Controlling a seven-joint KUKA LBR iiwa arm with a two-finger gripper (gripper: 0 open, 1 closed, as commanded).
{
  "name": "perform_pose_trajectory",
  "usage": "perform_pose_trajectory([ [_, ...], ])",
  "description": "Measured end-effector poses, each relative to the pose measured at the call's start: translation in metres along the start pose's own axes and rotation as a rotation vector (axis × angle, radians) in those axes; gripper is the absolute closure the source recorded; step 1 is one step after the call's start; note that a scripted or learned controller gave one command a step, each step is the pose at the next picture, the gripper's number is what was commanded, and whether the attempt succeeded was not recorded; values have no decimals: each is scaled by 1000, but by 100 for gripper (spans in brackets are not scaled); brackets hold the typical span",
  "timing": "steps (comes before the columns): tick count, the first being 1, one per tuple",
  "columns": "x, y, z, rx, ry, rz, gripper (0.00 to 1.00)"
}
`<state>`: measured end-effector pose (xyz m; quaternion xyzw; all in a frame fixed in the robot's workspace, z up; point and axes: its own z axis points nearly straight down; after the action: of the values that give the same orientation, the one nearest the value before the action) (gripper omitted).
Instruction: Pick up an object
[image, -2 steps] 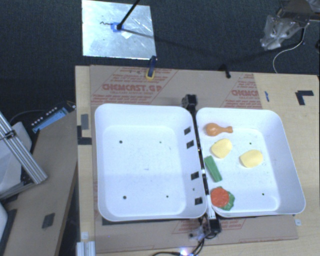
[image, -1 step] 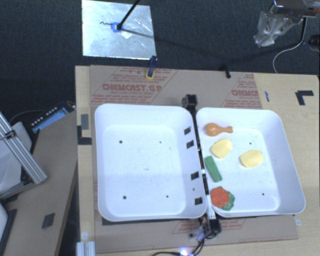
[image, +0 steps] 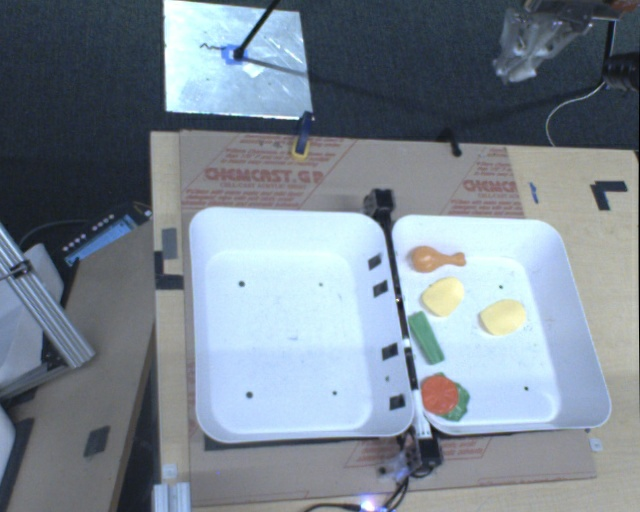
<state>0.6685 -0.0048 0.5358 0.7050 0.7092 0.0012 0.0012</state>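
The right bin (image: 560, 260) holds several small food toys: an orange drumstick-shaped piece (image: 435, 259) near its far left corner, a pale yellow piece (image: 443, 296) below it, another yellow piece (image: 503, 317) to the right, a green stick (image: 426, 337) along the left wall, and a red-and-green piece (image: 443, 395) near the front left. My gripper (image: 524, 48) hangs high at the top right, beyond the bench's far edge and well away from the bins and every toy.
The left bin (image: 210, 300) sits beside the right one, joined by a black clip strip (image: 395, 320). A silver sheet (image: 236, 58) lies at the back. A metal frame (image: 40, 310) stands at the far left. A cable (image: 570, 105) loops at the upper right.
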Motion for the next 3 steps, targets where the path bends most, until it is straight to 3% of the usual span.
perform_pose_trajectory([
  [1, -1, 0, -11, -3, -1, -3, 100],
  [2, 40, -55, 0, 3, 2, -2, 100],
  [3, 64, -23, 0, -1, 0, 0, 100],
])
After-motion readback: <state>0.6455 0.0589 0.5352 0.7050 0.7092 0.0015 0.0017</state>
